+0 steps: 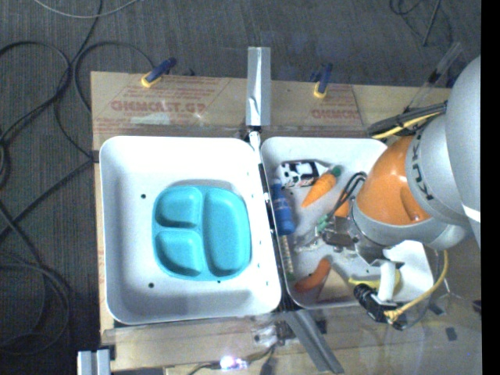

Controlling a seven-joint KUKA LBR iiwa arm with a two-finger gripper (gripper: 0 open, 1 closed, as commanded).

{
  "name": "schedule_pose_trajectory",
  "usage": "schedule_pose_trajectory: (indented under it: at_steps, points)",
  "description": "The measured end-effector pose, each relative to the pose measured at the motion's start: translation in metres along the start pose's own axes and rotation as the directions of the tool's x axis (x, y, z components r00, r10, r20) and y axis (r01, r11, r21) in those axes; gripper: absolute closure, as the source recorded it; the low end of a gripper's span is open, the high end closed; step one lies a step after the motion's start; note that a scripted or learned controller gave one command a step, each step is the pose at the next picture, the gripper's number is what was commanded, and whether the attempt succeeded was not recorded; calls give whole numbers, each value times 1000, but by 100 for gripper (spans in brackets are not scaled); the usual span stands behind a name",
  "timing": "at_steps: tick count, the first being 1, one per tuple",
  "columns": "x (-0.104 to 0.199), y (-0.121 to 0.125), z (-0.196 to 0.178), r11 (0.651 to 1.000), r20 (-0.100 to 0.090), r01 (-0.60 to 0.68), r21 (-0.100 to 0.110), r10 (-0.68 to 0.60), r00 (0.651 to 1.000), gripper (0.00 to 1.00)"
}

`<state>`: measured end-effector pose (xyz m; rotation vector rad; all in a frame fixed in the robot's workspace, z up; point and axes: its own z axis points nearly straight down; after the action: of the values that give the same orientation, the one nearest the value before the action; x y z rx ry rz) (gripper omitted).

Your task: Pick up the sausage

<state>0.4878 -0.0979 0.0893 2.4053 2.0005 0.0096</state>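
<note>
Camera view shows the arm (pixel 406 190) low over the right bin (pixel 355 145), where the sausage (pixel 314 276) lies near the front wall. I judge this the reaching step; next it must close on the sausage.

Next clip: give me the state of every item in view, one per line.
Blue divided plate: lying flat in the left bin, its compartments bare.
Sausage: lying in the right bin, near its front wall, not lifted.
Carrot: lying tilted in the right bin.
Blue tube: lying along the right bin's left wall.
Arm: reaching over the right bin, covering part of it.
</note>
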Motion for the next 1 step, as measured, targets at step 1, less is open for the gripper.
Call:
schedule_pose_trajectory:
  at_steps: [1]
  points:
    - [2,0,-9,1000,-4,1,2,-1,1000,100]
